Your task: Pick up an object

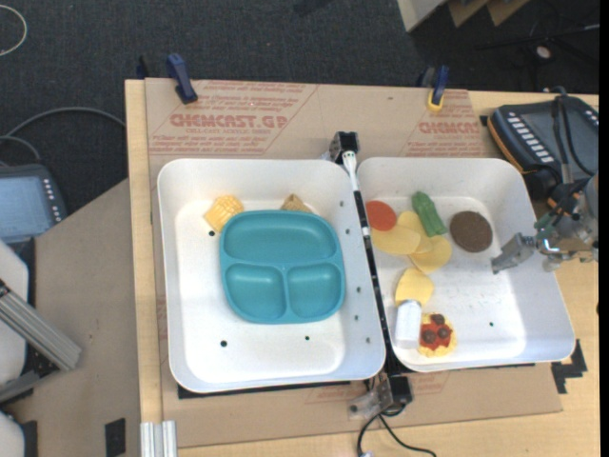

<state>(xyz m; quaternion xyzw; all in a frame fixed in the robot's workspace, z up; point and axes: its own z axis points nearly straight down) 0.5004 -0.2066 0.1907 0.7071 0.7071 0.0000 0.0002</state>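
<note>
Two shallow white bins are set side by side on a cardboard-covered bench (285, 112), their inner rims touching along a black strip down the middle. The left bin (186, 284) is largely taken up by a teal divided tray (282, 265), which lies near the bin's centre; open white floor is left along the left wall and across the whole near edge. Two small pieces are wedged between the tray and the far wall: a yellow waffle-like piece (224, 210) and a tan piece (294, 203) partly hidden by the tray's rim.

In the right bin (509, 327), the objects are crowded toward the left half. A red-orange disc (381, 215), a green stick (428, 213) and a brown round disc (470, 230) are seen near the far side, with several pale yellow slices (411, 246) overlapping below them. Nearer the front edge, a small white block (408, 322) lies just beside a yellow piece topped with red berries (437, 335). The right half of this bin's floor is bare (the widest free room for a descent).

The gripper (519, 251) is seen at the right rim of the right bin, low over the bare floor, well apart from the brown disc. How far it is open cannot be told, and nothing is seen held in it.
</note>
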